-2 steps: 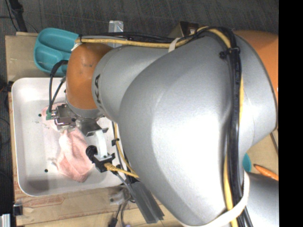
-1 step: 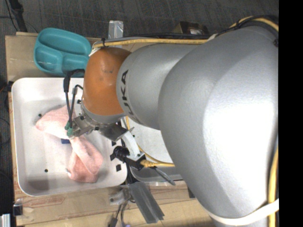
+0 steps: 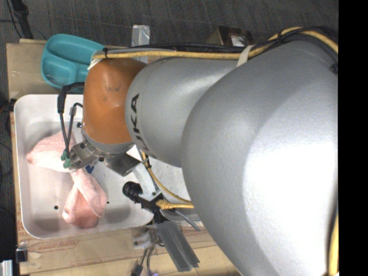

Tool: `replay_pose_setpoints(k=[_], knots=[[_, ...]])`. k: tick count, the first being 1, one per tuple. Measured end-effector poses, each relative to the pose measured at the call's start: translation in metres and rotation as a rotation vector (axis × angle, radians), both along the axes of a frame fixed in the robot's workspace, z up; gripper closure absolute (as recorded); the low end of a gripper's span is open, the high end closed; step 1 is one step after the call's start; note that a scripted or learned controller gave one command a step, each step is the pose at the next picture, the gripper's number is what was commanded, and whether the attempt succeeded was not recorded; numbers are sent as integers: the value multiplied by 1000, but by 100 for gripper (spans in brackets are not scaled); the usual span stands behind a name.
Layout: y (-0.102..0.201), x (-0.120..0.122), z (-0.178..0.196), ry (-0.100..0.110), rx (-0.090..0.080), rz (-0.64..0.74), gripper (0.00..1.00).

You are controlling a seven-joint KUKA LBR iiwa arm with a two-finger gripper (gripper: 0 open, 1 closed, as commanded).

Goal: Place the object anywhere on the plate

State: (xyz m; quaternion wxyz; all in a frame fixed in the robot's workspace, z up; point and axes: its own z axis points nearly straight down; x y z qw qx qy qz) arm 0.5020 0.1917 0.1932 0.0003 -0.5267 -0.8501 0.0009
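Over the left bin [image 3: 23, 154], tool hidden beneath the arm [image 3: 230, 125], state unclear, pink object [image 3: 80, 200] below.

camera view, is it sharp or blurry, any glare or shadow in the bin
Camera view: the arm looms close and soft-edged, with a dull sheen on its grey shell; the pink object is fairly sharp; the white bin is evenly lit, with soft shadow under the wrist.

Showing grey arm [image 3: 241, 131] with orange band [image 3: 109, 99], white bin [image 3: 29, 211], pale pink object [image 3: 86, 200], teal item [image 3: 66, 59] at bench edge, yellow cable [image 3: 172, 54] along arm.
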Motion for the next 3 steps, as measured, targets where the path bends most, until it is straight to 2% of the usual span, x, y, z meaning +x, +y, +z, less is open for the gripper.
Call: replay_pose_setpoints(k=[1, 2, 3], knots=[[-61, -23, -98, -7, 4, 23, 100], [-86, -9, -38, -2, 2, 169, 100], [-84, -3, 19, -3, 1, 361, 100]])
